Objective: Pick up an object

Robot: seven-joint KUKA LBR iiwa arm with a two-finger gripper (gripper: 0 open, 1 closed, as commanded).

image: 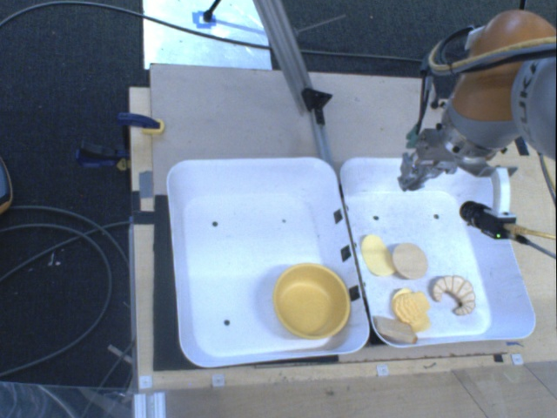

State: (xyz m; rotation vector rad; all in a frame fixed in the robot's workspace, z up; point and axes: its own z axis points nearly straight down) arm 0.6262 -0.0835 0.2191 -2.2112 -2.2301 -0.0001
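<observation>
Left bin [209,190]: just a yellow bowl [312,300], round and smooth, down by the front right corner. Right bin [452,225]: pale yellow slice [377,255], tan round disc [409,260], croissant [455,293], waffle-looking yellow piece [411,309], beige wedge [394,329], all bunched toward the front. Plenty of bare floor at the back, right under the gripper [416,174]. Can't tell on the jaws.

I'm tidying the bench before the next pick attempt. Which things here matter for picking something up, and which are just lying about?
For the job:
gripper
yellow bowl
croissant
round tan disc
pale yellow slice
yellow waffle piece
tan wedge

Lying about:
blue clamp
cables
metal pole
</observation>
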